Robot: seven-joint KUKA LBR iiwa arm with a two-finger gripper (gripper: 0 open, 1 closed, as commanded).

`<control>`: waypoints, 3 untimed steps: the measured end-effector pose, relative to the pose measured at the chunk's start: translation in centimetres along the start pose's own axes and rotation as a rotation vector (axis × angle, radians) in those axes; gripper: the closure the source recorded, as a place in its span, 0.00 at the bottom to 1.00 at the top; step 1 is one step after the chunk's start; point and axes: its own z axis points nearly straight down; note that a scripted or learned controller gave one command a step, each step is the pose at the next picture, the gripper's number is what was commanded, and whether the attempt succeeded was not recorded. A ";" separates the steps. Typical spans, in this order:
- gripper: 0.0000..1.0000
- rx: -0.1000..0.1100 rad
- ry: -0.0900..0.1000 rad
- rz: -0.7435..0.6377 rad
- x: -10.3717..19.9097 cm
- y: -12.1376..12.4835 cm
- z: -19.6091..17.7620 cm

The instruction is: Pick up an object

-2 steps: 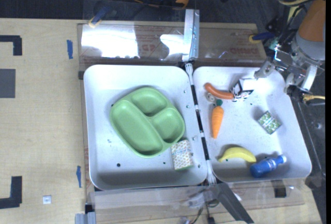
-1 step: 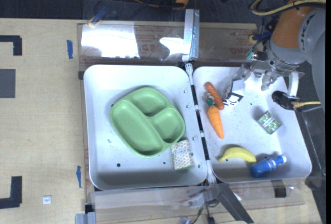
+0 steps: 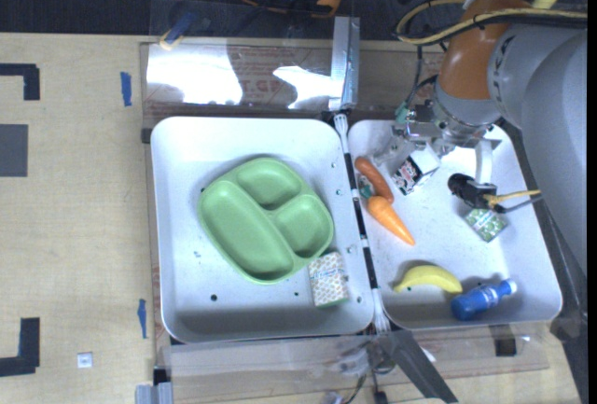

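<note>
Over the right bin's (image 3: 536, 285) far-left corner, arm reaching in from right, tool (image 3: 410, 171) lowered beside two carrots (image 3: 382, 202); grip state unclear. Banana (image 3: 427, 278) and blue bottle (image 3: 483, 297) lie near edge. Left bin (image 3: 177, 206) holds green divided plate (image 3: 266, 217). Wooden surface (image 3: 75, 206).

bins 2 (image 3: 173, 206) | carrots 2 (image 3: 392, 217) | banana 1 (image 3: 427, 278) (yellow) | bottle 1 (image 3: 480, 298)

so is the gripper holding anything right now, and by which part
Cannot be told: the gripper is low in the right bin beside the carrots, but its tip is too small and cluttered to show a hold.
</note>
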 end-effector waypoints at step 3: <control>1.00 -0.011 -0.002 -0.285 -1.6 -0.2 0.2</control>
